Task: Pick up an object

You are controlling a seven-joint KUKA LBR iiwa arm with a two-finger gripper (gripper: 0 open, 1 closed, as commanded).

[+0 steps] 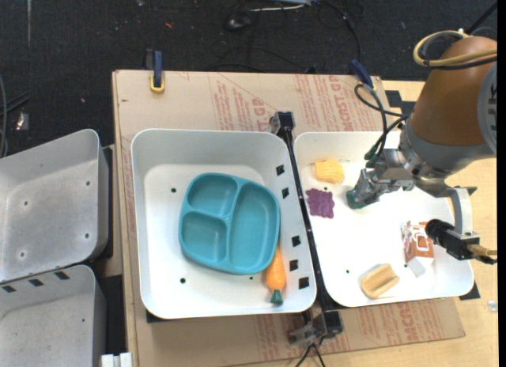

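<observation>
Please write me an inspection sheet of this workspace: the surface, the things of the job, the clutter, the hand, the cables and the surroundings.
Surface: cardboard-covered bench bearing a left bin and a right bin.
Job's things: left bin holds a teal divided plate and a toy carrot; right bin holds a yellow piece, a purple piece, a tan bread-like piece and a red-and-white packet.
Clutter: nothing seen.
Hand: hand low in the right bin; grasp cannot be judged.
Cables: black cables along the arm, more on the floor.
Surroundings: dark floor, white trays at left.
</observation>
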